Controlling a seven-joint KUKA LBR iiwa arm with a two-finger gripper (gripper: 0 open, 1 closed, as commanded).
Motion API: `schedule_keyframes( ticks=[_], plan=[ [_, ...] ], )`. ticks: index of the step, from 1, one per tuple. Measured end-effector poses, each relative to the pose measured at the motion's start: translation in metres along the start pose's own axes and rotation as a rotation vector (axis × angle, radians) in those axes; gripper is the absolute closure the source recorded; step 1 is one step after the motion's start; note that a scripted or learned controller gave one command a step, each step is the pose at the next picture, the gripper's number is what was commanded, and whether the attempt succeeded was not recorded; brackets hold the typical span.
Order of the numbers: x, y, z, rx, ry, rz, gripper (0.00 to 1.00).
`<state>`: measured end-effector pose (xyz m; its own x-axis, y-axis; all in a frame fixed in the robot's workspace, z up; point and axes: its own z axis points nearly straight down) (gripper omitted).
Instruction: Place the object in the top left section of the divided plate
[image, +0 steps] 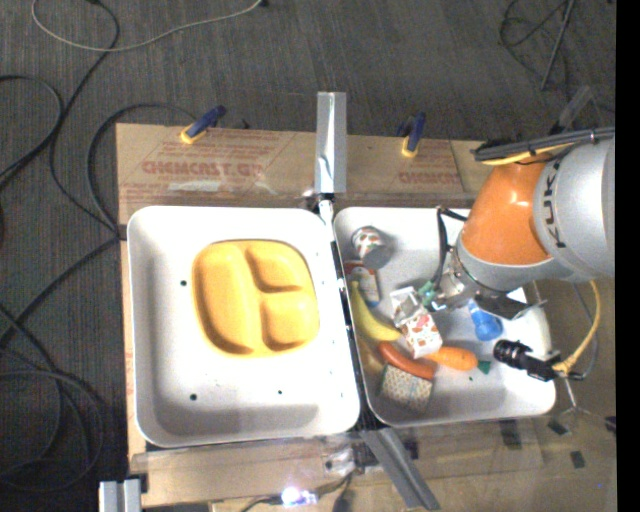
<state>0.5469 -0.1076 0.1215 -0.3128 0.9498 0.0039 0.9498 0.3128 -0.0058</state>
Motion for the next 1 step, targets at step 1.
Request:
schedule_keyframes(
  ticks=[1],
  plan=[
    [-0.0002,0.0002,-0.0054,0.004,0.004,0.001,1.0]
  ],
)
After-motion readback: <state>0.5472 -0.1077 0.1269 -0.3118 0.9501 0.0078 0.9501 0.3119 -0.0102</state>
